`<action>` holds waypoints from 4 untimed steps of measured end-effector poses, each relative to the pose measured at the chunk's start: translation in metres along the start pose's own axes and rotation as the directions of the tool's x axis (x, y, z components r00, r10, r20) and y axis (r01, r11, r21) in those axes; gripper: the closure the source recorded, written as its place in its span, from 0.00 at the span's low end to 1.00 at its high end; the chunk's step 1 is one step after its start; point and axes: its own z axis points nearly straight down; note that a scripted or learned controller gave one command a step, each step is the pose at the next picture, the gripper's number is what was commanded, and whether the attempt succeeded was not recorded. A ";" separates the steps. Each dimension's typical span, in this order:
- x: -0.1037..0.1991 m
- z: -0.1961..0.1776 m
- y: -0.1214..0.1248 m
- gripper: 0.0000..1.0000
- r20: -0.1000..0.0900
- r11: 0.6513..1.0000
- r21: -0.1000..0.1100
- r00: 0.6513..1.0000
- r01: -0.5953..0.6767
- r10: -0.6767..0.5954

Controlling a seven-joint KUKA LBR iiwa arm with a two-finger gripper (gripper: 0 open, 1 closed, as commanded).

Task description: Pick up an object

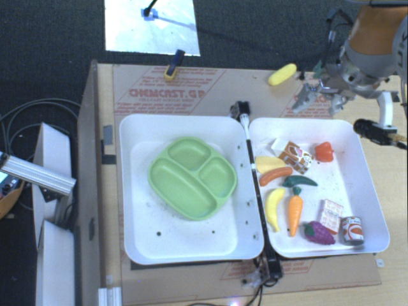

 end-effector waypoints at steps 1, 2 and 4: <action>-0.042 0.139 -0.040 0.00 -0.001 1.000 0.013 1.000 -0.007 0.007; -0.030 0.193 -0.034 0.00 0.003 1.000 -0.004 1.000 0.000 0.000; -0.042 0.193 -0.129 0.00 0.000 1.000 0.002 1.000 -0.003 0.003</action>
